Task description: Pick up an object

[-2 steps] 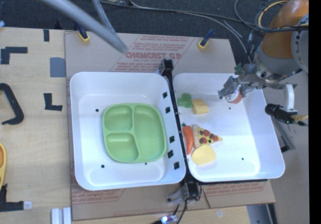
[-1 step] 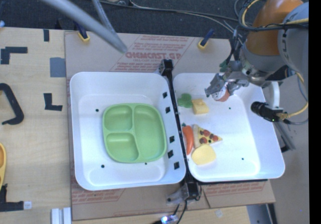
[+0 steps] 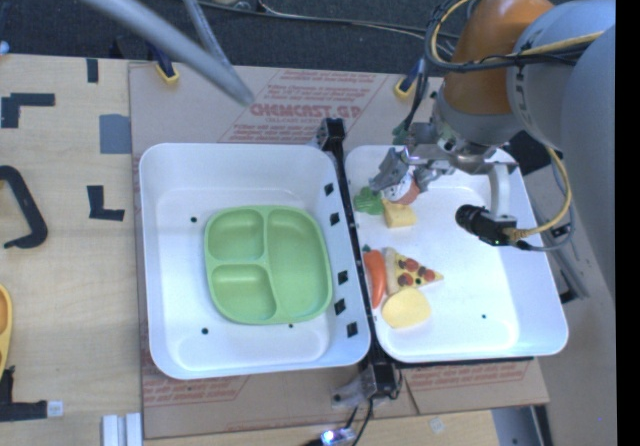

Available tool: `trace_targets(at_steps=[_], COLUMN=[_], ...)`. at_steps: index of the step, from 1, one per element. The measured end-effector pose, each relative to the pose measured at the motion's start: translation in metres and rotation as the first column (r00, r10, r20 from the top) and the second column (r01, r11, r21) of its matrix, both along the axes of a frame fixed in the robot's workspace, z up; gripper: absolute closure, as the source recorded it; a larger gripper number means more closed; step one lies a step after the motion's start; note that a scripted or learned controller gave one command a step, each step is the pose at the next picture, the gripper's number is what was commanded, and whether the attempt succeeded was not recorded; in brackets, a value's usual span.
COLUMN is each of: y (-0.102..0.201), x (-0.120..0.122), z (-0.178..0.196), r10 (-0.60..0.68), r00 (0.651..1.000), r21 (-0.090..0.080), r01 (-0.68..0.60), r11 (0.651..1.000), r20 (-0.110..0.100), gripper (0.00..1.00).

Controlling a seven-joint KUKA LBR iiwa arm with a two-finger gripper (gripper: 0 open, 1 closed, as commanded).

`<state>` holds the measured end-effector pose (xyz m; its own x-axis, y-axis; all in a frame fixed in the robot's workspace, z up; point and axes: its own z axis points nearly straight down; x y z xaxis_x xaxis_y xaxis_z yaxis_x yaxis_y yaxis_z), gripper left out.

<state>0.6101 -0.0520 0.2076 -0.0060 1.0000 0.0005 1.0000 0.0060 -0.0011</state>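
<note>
My gripper (image 3: 400,179) hangs low over the far left part of the right bin (image 3: 520,314). Its fingers (image 3: 386,174) stand just above a pale yellow cheese-like block (image 3: 399,216) and beside a small green piece (image 3: 367,202); a reddish bit shows right at the fingertips. Nearer the front of the same bin lie an orange carrot (image 3: 376,275), a pizza slice (image 3: 413,274) and a yellow rounded piece (image 3: 405,309).
The left bin (image 3: 165,184) holds a green divided plate (image 3: 267,264). A black divider (image 3: 340,224) runs between the two bins. The arm's grey body and orange band (image 3: 490,34) loom over the right bin's far right. A black cable connector (image 3: 485,224) hangs over the bin.
</note>
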Motion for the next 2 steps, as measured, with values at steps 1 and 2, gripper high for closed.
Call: trace_targets(at_steps=[1,2], y=[0.050,0.104], x=[0.011,-0.002], z=[0.006,0.006], r10=[0.001,0.000], r00=[1.000,1.000], r21=[0.001,0.000], r01=[-0.001,0.000], r11=[1.000,1.000], r20=[0.000,-0.001], gripper=[1.00,1.00])
